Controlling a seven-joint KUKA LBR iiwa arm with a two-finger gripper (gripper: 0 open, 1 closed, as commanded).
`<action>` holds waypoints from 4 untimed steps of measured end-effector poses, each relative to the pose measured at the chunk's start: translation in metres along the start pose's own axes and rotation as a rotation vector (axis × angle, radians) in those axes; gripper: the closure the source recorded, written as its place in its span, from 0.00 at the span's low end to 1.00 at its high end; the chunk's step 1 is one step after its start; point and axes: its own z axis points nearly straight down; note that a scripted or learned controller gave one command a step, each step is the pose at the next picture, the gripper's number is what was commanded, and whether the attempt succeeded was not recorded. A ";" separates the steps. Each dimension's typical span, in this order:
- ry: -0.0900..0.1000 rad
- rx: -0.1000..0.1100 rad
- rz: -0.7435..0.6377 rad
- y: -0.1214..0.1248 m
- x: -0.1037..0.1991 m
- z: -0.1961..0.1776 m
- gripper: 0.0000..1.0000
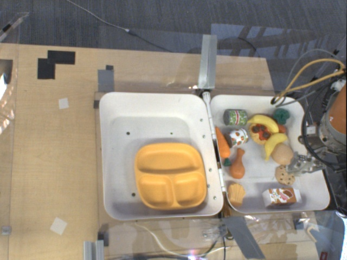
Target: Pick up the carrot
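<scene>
We judge we are at the approach, with nothing lifted yet. The carrot (222,143) lies in the right bin (320,202), hard against its left wall, with its tip pointing toward the far rim; a small can (238,137) sits just right of the carrot and a drumstick (237,163) lies near its lower end. Our gripper (301,165) hangs at the opposite side from the carrot, beside a cookie (284,175), and we cannot tell whether it is parted or closed. Next we must cross over and descend along the wall
</scene>
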 end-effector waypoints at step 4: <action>0.000 0.001 -0.726 0.025 0.001 -0.010 1.00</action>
